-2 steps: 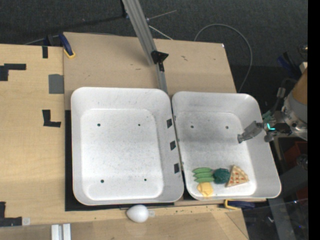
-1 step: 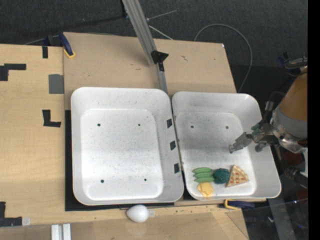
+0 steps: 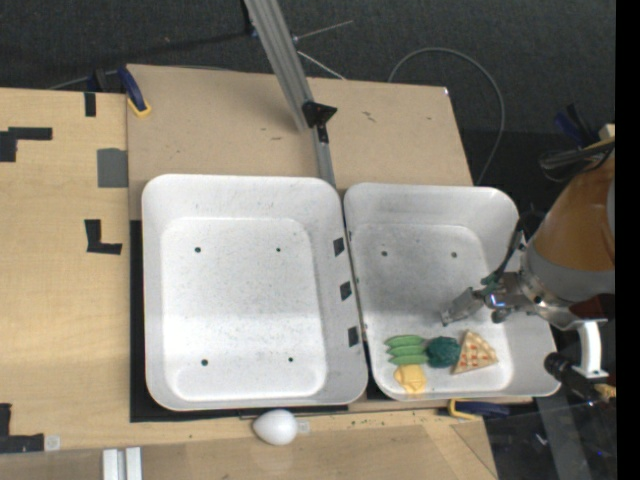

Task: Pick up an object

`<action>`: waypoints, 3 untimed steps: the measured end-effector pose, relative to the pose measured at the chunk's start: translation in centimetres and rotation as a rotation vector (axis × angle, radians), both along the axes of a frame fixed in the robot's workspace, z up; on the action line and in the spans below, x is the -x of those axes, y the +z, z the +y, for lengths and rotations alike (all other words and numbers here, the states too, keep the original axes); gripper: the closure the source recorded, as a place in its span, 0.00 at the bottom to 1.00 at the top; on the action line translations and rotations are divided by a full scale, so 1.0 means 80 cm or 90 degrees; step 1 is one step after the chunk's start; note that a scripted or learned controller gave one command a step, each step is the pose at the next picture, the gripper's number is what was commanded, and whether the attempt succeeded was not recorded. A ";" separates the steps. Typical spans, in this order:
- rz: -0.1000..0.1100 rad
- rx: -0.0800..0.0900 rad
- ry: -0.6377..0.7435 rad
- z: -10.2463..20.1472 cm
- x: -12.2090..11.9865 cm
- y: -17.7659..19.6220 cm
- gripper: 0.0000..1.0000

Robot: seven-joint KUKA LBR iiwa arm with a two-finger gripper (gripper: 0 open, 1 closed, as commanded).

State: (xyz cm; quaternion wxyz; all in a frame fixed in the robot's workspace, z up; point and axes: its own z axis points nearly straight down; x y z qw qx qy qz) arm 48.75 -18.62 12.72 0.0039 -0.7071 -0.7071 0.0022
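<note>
Pizza slice toy (image 3: pixel 476 353), crowded by 3 others in the right bin (image 3: pixel 430 213), lies just below the pincer (image 3: pixel 470 308), grip unclear; descend centred, avoiding neighbours.

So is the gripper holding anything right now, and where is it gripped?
Nothing is held. The gripper hangs in the right bin, above and apart from the pizza slice toy, with nothing between its fingers.
</note>
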 end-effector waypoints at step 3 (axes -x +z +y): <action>-0.007 0.002 0.000 -0.005 0.002 0.019 1.00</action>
